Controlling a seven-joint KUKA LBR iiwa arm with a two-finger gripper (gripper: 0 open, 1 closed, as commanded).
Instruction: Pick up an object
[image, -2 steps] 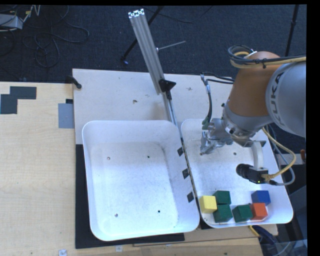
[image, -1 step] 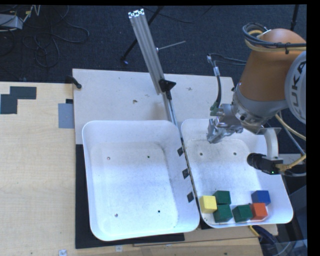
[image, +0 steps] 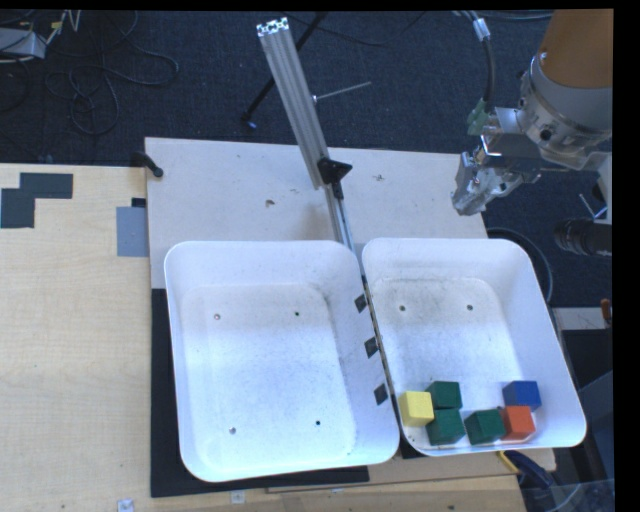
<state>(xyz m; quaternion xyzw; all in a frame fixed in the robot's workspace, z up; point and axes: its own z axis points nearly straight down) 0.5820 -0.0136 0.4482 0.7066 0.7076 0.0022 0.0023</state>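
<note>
Small rigid blocks, likely light, cluster at the right bin's (image: 545, 300) five o'clock; grip the yellow block (image: 417, 407) across flat sides. The hand (image: 472, 195) hovers at one o'clock, its state unclear.

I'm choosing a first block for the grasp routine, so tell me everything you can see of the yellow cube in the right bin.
The small yellow cube looks like a plain, matte block, solid in colour with no markings visible. It sits flat on the floor of the shallow white right-hand bin, near the bin's front edge and close to its left wall. It is the leftmost block of the cluster there. A dark green cube sits right against its right side, apparently touching. Its top and left side look unobstructed.
</note>
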